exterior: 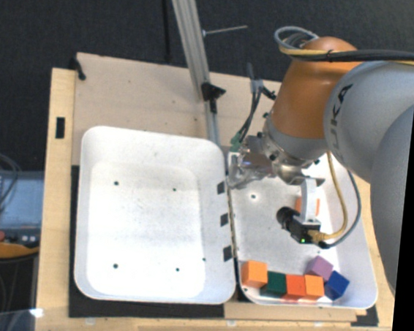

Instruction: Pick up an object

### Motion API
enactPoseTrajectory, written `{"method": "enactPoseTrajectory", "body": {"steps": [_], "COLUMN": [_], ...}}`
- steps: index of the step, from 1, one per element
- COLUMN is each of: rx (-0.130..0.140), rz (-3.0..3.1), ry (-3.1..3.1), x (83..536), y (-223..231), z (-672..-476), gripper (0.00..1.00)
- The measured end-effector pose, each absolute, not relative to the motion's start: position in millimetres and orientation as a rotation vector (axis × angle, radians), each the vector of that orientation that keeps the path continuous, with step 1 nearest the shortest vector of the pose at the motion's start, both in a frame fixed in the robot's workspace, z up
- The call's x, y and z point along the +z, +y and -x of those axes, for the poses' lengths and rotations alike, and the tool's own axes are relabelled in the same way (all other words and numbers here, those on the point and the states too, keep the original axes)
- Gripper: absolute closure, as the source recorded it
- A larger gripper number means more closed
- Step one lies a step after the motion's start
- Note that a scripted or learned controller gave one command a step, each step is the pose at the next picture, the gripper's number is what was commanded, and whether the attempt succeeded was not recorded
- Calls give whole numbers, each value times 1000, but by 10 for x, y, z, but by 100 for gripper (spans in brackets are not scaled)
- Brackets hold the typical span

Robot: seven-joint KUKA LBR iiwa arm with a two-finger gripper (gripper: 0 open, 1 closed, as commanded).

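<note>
Blocks (294,282) sit bunched along the near wall of the right bin (276,242), likely where earlier drops left them, so you'll have little room to close on one. Your gripper (245,165) hangs over that bin's far left corner, well apart from them; I cannot tell its state.

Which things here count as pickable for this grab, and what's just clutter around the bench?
For the job:
orange block
green block
second orange block
third orange block
purple block
blue block
right bin

Lying about:
left bin
handheld controller
metal post
</note>
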State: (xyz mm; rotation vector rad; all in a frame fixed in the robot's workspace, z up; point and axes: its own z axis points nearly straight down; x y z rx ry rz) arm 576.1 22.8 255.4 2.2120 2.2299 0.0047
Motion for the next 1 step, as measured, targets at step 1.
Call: {"method": "enactPoseTrajectory", "body": {"steps": [1], "rx": [3], "rz": [-2213], "ry": [2228], "x": [2445], "y": [795], "z": [-5997], "gripper": [100]}}
